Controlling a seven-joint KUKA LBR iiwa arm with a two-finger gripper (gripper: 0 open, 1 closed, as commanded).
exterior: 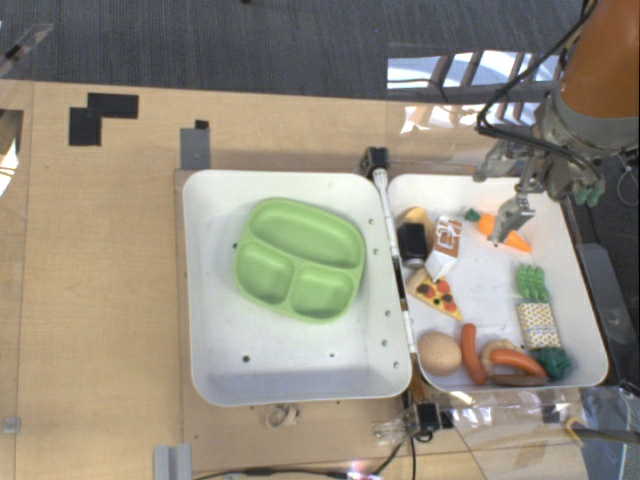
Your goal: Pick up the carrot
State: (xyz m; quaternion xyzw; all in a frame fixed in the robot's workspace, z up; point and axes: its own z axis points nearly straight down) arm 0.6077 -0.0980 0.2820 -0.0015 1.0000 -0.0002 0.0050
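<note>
One tapered orange carrot (504, 232) beneath ridged metal gripper (514, 215).

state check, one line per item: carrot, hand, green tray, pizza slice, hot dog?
carrot: lying in the right bin, hand over it, not visibly lifted
hand: low at the carrot
green divided tray: flat in the left bin
pizza slice: lying flat
hot dog: lying near the right bin's front edge

Robotics lab: wooden bench (100, 298), white bins (215, 368), cables (520, 88).
</note>
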